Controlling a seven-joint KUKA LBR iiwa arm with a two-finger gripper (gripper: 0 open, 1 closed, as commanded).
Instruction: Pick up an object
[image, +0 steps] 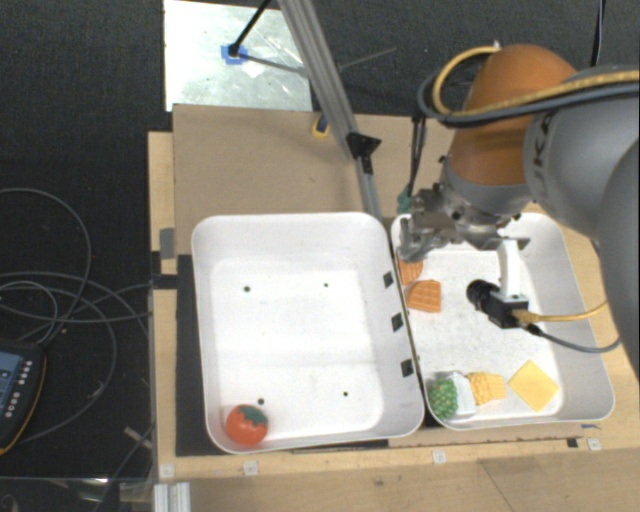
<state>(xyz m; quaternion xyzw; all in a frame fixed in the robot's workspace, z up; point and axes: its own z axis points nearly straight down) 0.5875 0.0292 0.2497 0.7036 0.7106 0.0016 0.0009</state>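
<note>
My gripper (412, 250) hangs over the far left corner of the right bin (590, 390), directly above an orange piece (410, 270) that peeks out beneath it. A waffle-like orange piece (425, 296) lies just in front of that. Near the front of the right bin sit a green pea pod toy (443, 397), a yellow corn piece (487, 387) and a yellow cheese wedge (533, 385). A red tomato (246, 424) rests in the front left corner of the left bin (290, 300).
A grey pole (330, 90) slants down from the back to the bins' shared far corner. A black cylindrical part with a yellow cable (497, 303) hangs over the middle of the right bin. Cables lie on the floor at left.
</note>
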